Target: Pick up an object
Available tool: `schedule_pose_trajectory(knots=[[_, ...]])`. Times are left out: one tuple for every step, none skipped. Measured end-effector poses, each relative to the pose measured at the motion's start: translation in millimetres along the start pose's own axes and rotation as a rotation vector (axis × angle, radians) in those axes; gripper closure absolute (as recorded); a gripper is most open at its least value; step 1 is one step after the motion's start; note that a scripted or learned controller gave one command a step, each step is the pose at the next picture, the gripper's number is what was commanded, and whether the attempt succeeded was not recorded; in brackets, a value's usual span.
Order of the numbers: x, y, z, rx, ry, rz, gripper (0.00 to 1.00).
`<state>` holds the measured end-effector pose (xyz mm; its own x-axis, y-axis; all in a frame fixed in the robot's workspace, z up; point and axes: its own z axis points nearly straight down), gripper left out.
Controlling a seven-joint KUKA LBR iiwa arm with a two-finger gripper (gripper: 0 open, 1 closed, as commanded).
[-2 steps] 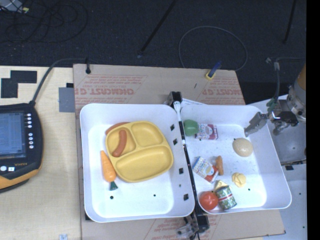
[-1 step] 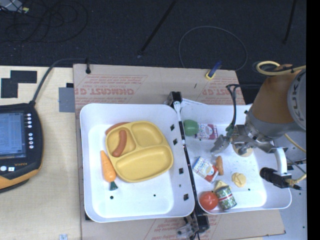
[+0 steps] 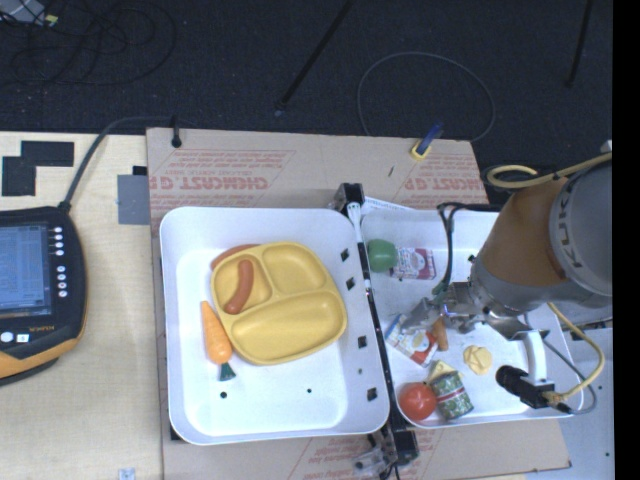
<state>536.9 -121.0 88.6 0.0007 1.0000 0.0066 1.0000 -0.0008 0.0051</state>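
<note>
Cardboard lay under two white bins; the left bin (image 3: 190, 388) held a yellow tray (image 3: 290, 318), sausage (image 3: 241, 285) and carrot (image 3: 216, 334). Your gripper (image 3: 440, 313) hung low in the right bin (image 3: 470, 413) over a foil packet (image 3: 410, 336). Likely light, crinkly, slippery: pinch its raised edge.
</note>
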Motion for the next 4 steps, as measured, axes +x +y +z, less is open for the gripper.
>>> schedule_pose_trajectory(knots=[[34, 51, -3, -0.002, -0.008, -0.004, 0.00], [31, 46, -5, -0.010, -0.007, 0.000, 0.00], [31, 46, -16, -0.008, -0.004, 0.001, 1.00], [111, 44, -103, 0.001, -0.004, -0.008, 1.00]])
